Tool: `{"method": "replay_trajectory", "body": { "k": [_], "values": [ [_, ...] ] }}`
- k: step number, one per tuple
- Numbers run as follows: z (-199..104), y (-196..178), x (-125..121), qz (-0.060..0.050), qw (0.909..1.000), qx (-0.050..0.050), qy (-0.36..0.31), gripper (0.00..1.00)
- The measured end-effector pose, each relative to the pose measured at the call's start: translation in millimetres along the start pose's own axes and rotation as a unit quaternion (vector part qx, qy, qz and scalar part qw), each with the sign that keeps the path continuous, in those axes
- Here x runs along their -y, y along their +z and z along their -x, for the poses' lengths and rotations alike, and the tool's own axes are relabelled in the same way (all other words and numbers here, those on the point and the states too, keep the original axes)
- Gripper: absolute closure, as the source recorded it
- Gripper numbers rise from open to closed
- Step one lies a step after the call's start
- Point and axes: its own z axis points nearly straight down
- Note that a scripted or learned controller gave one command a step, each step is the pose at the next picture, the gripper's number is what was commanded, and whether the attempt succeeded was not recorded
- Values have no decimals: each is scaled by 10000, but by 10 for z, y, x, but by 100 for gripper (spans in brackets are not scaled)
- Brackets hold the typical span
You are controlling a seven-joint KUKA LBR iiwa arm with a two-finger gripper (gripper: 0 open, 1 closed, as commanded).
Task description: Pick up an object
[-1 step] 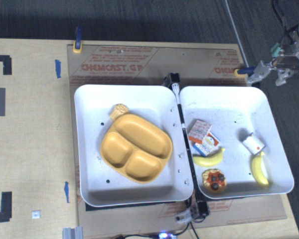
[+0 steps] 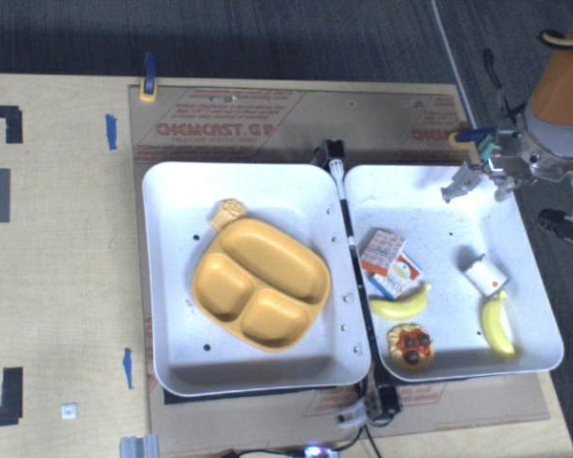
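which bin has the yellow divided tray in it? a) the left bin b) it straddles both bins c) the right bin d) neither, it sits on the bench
a: the yellow divided tray lies wholly inside the left bin, while the right bin holds small items such as two bananas.

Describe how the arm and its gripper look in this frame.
The arm shows an orange band above a light grey wrist section. The gripper is a small metallic grey assembly with a blue and yellow part and dark cabling beside it.
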Motion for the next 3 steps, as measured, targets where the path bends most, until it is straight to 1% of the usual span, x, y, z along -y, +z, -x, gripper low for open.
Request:
{"method": "replay_trajectory", "body": {
  "k": [1, 2, 3],
  "values": [
    [-454, 792, 399, 9, 10000, 1, -1, 0],
    [-759, 791, 1126, 7, 10000, -1, 7, 0],
    [-1071, 790, 1679, 16, 10000, -1, 6, 0]
  ]
}}
